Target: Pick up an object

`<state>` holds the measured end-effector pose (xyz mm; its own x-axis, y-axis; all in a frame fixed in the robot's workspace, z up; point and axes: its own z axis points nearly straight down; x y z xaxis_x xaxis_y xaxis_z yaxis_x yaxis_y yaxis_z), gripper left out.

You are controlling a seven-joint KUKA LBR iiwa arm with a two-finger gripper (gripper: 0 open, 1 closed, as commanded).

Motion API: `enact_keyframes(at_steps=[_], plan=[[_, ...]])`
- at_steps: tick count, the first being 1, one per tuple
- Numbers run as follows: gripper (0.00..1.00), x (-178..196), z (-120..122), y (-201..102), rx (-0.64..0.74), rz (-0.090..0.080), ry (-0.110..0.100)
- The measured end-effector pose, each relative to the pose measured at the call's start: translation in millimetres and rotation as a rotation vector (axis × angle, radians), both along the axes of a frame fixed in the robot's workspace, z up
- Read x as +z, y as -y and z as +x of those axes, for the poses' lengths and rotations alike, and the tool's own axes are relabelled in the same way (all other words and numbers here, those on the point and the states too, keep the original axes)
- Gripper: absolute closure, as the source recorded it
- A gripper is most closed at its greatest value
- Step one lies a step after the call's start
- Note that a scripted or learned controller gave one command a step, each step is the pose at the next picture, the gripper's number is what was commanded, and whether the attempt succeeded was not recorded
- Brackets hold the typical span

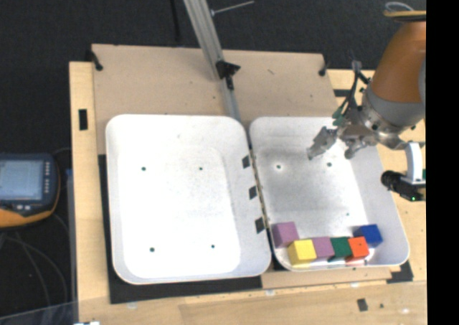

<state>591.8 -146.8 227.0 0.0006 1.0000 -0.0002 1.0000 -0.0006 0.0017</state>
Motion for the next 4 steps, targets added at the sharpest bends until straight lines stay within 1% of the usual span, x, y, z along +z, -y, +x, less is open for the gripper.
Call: enact_keyframes(at_steps=[1,2,3,4], plan=[[0.0,-131.3,17.9,27.2,-0.002,-0.003,0.001],[1.0,-117.5,18.6,27.8,-0.005,-0.003,0.005],[0.0,-118.2,18.4,27.8,-0.006,-0.003,0.004],[1.0,-106.7,19.1,29.7,-0.009,-0.005,0.009]])
